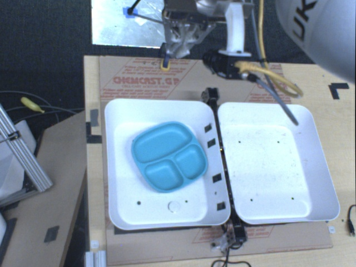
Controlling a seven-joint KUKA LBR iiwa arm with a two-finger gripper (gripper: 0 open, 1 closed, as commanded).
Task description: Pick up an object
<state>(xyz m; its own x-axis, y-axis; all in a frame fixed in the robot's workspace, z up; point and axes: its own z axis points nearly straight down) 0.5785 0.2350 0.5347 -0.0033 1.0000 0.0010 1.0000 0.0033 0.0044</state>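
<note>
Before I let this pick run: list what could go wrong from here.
1. The blue divided plate lies flat and wide in the left bin; the gripper may find no edge to pinch.
2. The gripper hangs beyond the bins' far edge, so its descent could clip the left bin's rim.

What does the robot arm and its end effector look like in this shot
The arm is a bulky, rounded light grey shell with large dark lettering, partly cut off at the frame edge. The end effector is a cluster of bare metal and dark parts with a white upright piece beside it. Yellow cables and a grey hose run alongside it.
</note>
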